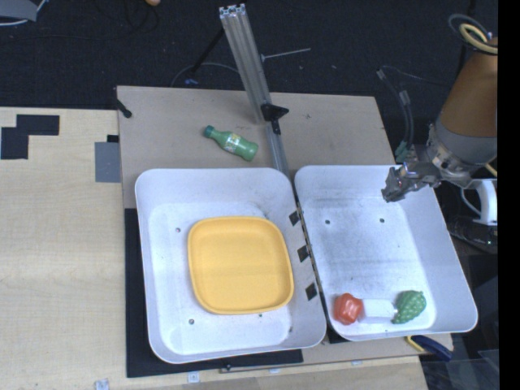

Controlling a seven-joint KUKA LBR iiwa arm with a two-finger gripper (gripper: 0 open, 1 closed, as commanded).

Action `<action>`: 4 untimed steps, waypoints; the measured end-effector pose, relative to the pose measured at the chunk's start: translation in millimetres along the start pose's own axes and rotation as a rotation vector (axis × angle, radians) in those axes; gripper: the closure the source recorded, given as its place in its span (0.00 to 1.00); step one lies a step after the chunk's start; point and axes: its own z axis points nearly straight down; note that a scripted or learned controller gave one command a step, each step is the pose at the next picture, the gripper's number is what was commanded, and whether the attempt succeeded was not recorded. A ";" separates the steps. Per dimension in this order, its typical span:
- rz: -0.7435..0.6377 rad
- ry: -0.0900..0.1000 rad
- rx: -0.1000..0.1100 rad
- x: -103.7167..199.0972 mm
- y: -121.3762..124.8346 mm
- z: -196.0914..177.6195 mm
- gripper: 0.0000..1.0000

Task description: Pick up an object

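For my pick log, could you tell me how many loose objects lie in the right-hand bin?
3, all at its near edge: a red tomato-like piece, a small white piece beside it, and a green leafy piece to the right. None looks hidden.

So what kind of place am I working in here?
Likely a robotics lab test bench: two shallow white plastic bins side by side, toy items like a small green plastic bottle, and loose cables on a dark floor.

Dark cabled floor (97,47) behind — pale wood bench (57,258) in front.
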 end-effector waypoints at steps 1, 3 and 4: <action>-0.003 0.001 0.004 49.1 -6.3 -9.4 1.00; -0.004 0.001 0.005 158.4 -27.9 7.7 1.00; -0.003 0.002 0.004 204.5 -27.6 -2.1 1.00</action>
